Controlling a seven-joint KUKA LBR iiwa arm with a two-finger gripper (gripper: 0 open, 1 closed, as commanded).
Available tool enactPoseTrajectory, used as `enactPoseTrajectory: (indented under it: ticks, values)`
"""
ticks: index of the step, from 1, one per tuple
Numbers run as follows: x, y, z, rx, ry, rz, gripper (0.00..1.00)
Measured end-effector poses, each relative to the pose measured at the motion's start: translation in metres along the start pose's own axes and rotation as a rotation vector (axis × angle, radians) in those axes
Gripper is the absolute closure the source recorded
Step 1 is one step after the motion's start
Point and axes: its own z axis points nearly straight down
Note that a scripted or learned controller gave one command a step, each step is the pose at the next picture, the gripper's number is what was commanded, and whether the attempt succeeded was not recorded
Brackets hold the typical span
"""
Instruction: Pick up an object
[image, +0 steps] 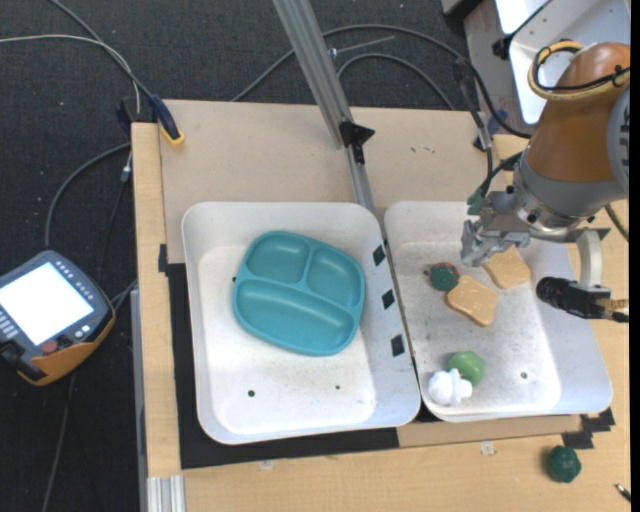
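Looking down from the fixed overhead camera, I see the grey arm with its orange band reaching in from the right, over the right-hand shallow white bin. Its end effector hangs low at the far side of that bin, just beside a tan bread-shaped slice. Whether it touches the slice I cannot make out. From this angle I cannot tell if the end effector is spread or pressed together, and I see nothing clearly pinched in it.

A second tan toast-like piece lies just nearer the camera than the first, close to it. A small dark green rounded object sits beside the toast on its left, near the bin's inner wall. Towards the near end of the same bin, a lighter green round object rests touching a small white lumpy object.

The left-hand white bin carries a teal plastic plate with three compartments, lying flat.

Outside the bins, a dark green ball sits on the brown tabletop near the lower right corner. A handheld control pendant with a bright screen lies on the dark floor, left of the tabletop.
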Motion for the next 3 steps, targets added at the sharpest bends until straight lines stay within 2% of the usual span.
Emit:
enactPoseTrajectory:
  ticks: [1, 3]
  values:
    - [0.044, -0.012, -0.003, -0.001, 0.0, 0.001, 1.0]
    - [0.161, -0.047, 0.008, 0.0, 0.0, -0.001, 1.0]
